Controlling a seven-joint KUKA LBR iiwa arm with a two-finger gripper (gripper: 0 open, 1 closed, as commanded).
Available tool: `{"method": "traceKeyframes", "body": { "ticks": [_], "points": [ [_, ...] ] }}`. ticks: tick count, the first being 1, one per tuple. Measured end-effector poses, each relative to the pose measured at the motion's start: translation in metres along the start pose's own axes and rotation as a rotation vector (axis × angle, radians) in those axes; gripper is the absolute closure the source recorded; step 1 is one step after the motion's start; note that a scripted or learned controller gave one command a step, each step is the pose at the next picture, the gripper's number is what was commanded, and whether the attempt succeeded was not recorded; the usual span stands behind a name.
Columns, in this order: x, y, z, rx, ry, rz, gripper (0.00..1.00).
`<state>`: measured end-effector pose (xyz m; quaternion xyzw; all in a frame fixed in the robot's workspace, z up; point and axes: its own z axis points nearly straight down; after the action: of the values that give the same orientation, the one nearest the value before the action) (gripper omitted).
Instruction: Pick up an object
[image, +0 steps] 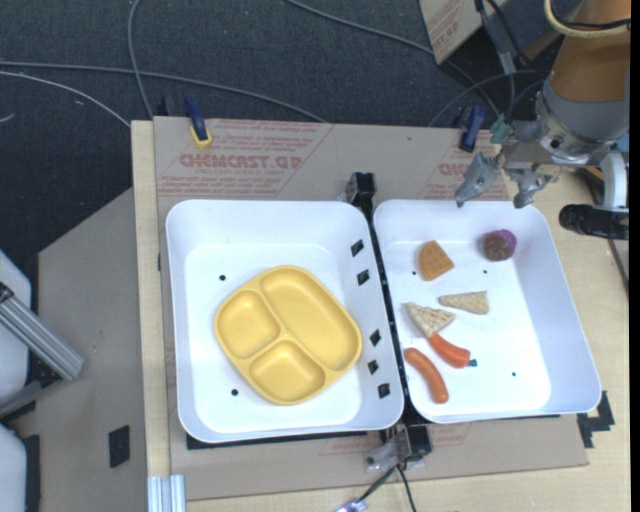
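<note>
Cardboard underlies two white bins; we see our gripper (497, 186) spread open, holding nothing, above the right bin's (530, 375) top edge, near a purple ball (499, 244) at upper right of the frame.

A yellow divided tray (288, 334) lies in the left white bin (190, 250). The worktop (290, 155) carries red printed letters. At 11 o'clock sits a blue clamp (197, 120); at 1 o'clock, another blue clamp (471, 128).
</note>
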<state>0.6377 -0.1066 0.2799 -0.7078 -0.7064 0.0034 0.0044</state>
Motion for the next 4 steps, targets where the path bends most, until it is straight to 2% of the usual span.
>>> {"method": "traceKeyframes", "body": {
  "ticks": [1,2,4],
  "points": [
    [0.0,0.002,-0.006,-0.01,-0.001,-0.002,0.0],
    [0.007,-0.005,0.051,-0.004,0.0,-0.001,0.0],
    [0.0,-0.002,0.143,-0.004,0.0,-0.002,0.0]
  ]
}}
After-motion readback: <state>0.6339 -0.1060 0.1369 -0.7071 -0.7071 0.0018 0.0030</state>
